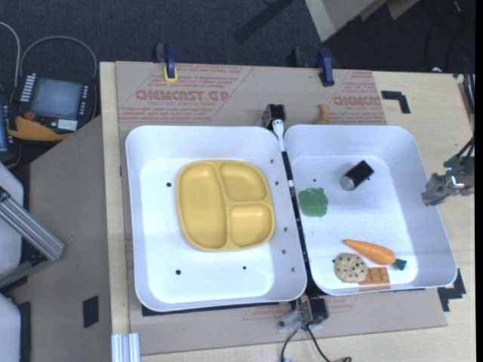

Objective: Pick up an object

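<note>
The right bin (400, 145) holds several small objects. A dark cylinder with a grey end (356, 175) lies near its middle, and a green lumpy piece (312, 202) sits at its left wall. An orange carrot (370, 252), a round speckled cookie (349, 267) and a brown cracker (375, 276) lie along its front. My gripper (442, 186) shows as a small grey metal part at the right rim of this bin, well to the right of the cylinder and touching none of the objects.
A yellow divided plate (225, 204) lies in the left bin (151, 232). Blue clamps (170, 57) hold the brown board at the back. A pendant with a screen (56, 96) sits off the bench at the left.
</note>
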You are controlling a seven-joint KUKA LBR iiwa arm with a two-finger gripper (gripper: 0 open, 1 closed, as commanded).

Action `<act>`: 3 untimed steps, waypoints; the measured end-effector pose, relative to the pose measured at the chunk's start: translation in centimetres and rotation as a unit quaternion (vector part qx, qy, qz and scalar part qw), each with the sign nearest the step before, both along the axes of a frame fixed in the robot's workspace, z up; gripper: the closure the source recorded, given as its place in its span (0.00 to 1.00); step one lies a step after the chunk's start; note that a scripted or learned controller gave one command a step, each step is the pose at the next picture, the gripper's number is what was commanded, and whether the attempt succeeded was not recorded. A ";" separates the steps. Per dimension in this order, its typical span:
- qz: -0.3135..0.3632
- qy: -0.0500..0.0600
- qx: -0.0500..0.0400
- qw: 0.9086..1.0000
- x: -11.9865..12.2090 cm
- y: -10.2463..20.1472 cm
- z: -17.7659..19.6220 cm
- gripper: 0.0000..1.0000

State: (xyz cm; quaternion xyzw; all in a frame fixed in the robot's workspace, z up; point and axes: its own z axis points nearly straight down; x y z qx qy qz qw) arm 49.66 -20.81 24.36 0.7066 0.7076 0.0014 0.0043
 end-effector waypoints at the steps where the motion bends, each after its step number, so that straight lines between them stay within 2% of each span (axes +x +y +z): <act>1: 0.001 0.005 0.003 1.000 -0.1 4.7 -1.1 1.00; 3: 0.003 0.006 0.004 1.000 -1.0 16.9 -2.5 1.00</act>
